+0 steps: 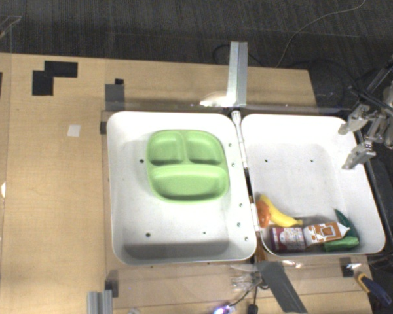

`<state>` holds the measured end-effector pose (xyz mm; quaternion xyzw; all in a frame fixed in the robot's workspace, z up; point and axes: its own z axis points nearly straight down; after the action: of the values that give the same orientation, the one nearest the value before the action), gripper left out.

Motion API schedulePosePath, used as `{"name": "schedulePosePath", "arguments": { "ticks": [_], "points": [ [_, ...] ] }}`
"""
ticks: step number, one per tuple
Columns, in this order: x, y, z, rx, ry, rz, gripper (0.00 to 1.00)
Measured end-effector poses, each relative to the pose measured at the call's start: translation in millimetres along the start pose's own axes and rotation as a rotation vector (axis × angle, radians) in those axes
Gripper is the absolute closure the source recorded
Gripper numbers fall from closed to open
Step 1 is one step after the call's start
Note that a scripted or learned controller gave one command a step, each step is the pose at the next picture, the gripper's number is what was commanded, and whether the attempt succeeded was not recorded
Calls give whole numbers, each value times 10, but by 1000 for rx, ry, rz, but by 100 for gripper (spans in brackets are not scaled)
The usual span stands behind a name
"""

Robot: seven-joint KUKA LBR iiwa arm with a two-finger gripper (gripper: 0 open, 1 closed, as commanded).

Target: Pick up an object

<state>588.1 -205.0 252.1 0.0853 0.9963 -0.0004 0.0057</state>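
A green divided plate (185,164) lies flat in the left bin (128,241), toward 12 o'clock of its floor, with two small compartments above one wide one. In the right bin (301,142), at its 6 o'clock edge, a banana (277,214) lies beside a brown-and-white bottle (306,235) on its side; a green item (344,239) touches the bottle's right end.

Green tray (185,164) — white bins (121,175) — yellow banana (280,216).
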Motion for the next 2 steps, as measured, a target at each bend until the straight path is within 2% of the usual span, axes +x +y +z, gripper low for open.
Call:
{"name": "schedulePosePath", "arguments": {
  "ticks": [1,2],
  "points": [
    [644,-111,723,-1,4,11,0],
    [81,-9,987,-1,2,-174,0]
  ]
}}
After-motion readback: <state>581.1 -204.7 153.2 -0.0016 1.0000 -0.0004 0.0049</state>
